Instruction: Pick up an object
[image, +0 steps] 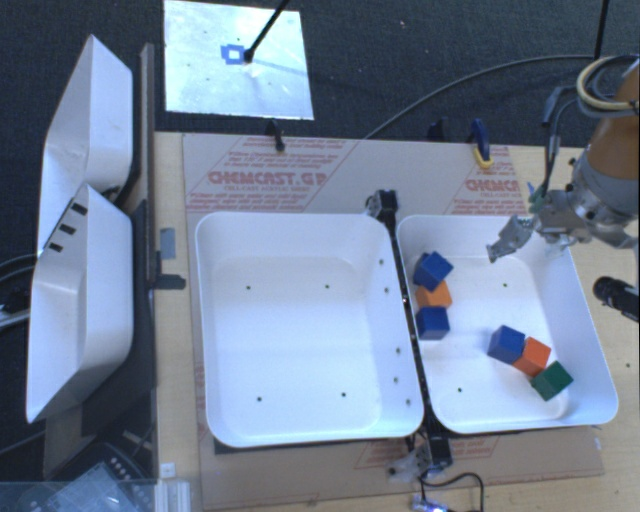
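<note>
Blocks lie loose in the right bin, fingers above its far edge

Blocks sit in two small clusters inside the right bin (590, 330). Against its left wall, a blue block (433, 269) lies farthest from the camera, an orange block (435, 295) touches it just below, and a second blue block (432, 322) sits just below that. Toward the near right corner, another blue block (506, 343) touches an orange block (535, 355), and a green block (551, 380) sits just beside that one, nearest the rim. The two clusters are well apart.

The left bin (300, 330) stands side by side with the right one on the counter (300, 165).

The arm (610, 160) reaches in from the right, with the gripper (508, 242) over the far part of the right bin, near its back rim. It is apart from every block; the closest is the far blue block, to its left. Nothing shows between the fingers, and whether they stand wide or narrow I cannot tell from this slant.
</note>
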